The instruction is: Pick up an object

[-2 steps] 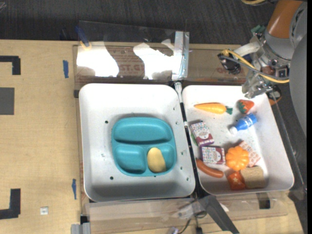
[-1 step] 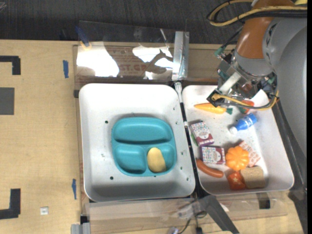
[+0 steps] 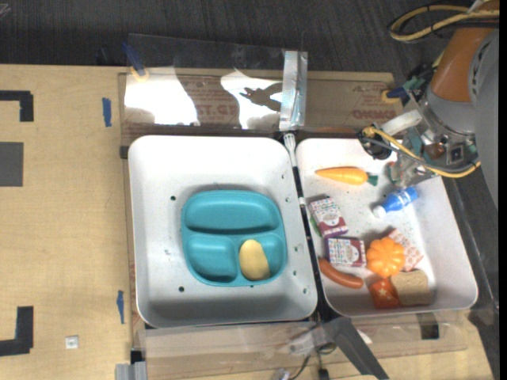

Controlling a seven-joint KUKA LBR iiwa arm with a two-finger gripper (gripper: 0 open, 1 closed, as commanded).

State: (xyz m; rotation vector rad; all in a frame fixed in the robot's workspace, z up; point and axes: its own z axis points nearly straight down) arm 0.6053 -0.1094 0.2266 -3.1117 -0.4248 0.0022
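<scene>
My gripper [image 3: 402,174] hangs over the back part of the right bin [image 3: 458,236], at the end of the grey arm with the orange band [image 3: 459,74]. Just below it a small blue and white bottle [image 3: 394,202] lies on its side. Left of the gripper lies an orange carrot [image 3: 342,176]. Nothing shows held in the gripper. Further forward in the same bin are two small purple and white cartons [image 3: 327,214] [image 3: 344,252], an orange pumpkin [image 3: 386,256], a sausage [image 3: 341,274], a piece of bread [image 3: 411,286] and a red item [image 3: 383,292].
The left bin [image 3: 150,212] holds a teal divided tray [image 3: 232,220] with a yellow potato [image 3: 253,260] in its front right section. A clear panel with a metal strip [image 3: 291,89] stands behind both bins. Yellow cables [image 3: 420,18] loop at the top right.
</scene>
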